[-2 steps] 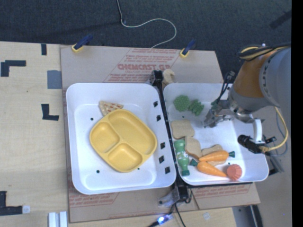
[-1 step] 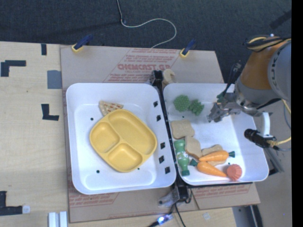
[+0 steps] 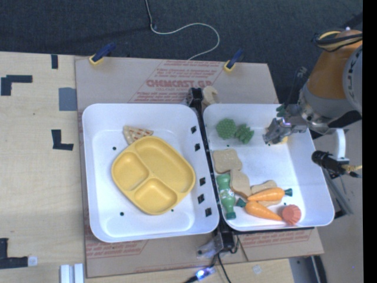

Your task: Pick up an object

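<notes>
The right bin (image 3: 309,158) holds toy food: two green broccoli pieces (image 3: 233,130) at its back, bread slices (image 3: 227,160) in the middle, a green bottle-like piece (image 3: 225,197) at the front left, two carrots (image 3: 266,203) and a red round piece (image 3: 291,214) at the front. My gripper (image 3: 275,132) hangs over the back right part of this bin, to the right of the broccoli and apart from it. Nothing shows between its fingers.
The left bin (image 3: 94,158) holds a yellow divided plate (image 3: 153,174) and a waffle-like wedge (image 3: 136,134) behind it. Clamps (image 3: 102,53) and a cable (image 3: 182,31) lie behind the bins. The arm's orange band (image 3: 330,69) stands at the right.
</notes>
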Robot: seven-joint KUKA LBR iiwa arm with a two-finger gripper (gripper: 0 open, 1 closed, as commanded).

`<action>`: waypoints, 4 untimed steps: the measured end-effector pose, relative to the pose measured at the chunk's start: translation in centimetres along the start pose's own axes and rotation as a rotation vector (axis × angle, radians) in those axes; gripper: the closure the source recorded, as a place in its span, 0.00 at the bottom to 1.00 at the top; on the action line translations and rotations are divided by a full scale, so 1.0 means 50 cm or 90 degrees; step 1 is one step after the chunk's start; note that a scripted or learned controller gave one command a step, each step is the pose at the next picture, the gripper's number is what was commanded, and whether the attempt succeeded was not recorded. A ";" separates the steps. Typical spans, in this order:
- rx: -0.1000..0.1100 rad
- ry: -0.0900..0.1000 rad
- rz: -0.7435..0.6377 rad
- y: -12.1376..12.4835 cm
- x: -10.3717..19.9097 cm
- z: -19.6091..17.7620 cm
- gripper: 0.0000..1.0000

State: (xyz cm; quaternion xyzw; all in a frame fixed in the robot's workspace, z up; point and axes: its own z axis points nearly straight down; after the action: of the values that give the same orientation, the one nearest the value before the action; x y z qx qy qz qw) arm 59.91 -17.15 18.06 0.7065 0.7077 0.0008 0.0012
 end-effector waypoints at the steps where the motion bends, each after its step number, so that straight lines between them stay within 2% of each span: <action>1: -0.001 0.000 0.000 0.003 0.001 -0.094 1.00; 3: 0.004 0.001 -0.002 -0.050 0.172 -0.072 1.00; 4: 0.004 0.002 -0.004 -0.080 0.296 -0.088 1.00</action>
State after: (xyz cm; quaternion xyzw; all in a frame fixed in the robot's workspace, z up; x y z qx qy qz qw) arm 55.88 -2.37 22.43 0.7043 0.7099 -0.0002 -0.0020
